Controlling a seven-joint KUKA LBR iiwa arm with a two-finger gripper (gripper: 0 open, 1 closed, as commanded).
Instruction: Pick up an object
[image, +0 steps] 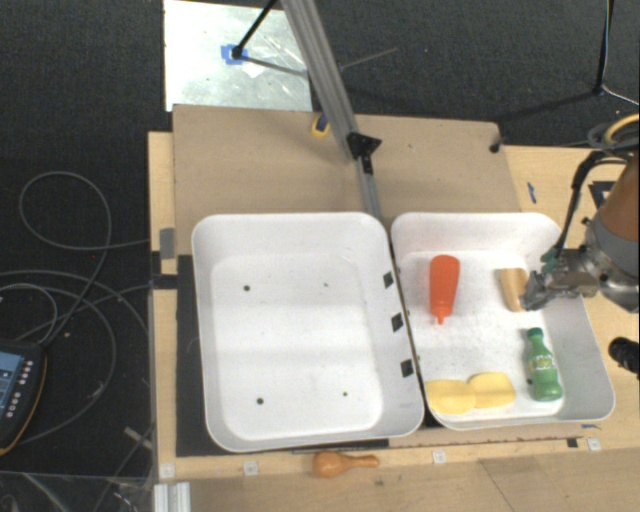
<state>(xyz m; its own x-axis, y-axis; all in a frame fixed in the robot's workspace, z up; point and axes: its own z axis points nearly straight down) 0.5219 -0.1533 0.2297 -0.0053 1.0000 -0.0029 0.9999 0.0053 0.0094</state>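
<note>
- Camera view, nearest edge of the bench: small orange-brown pear-shaped object (345, 462) lying on its side outside the bins, well nearer than the upright-lying orange plastic bottle (443, 287) and to its left.
- Two flat pale-yellow rounded pieces (472, 394), side by side and touching, just nearer than the orange bottle, against the near wall of the right shallow white bin (470, 225).
- Green plastic bottle with a yellow label (542, 365), right of and nearer than the orange bottle, lying with its cap pointing away.
- Left shallow white bin (290, 330), left of the orange bottle, joined to the right bin by black clips (396, 322).
- Tan rectangular block (512, 289), level with the orange bottle and just to its right.
- Grey two-finger gripper (535, 290), right of the orange bottle, close against the tan block's right side; whether wide or narrow cannot be told, nothing seen held.
- Grey metal pole (330, 80), slanting beyond the orange bottle, up and to the left.
</note>
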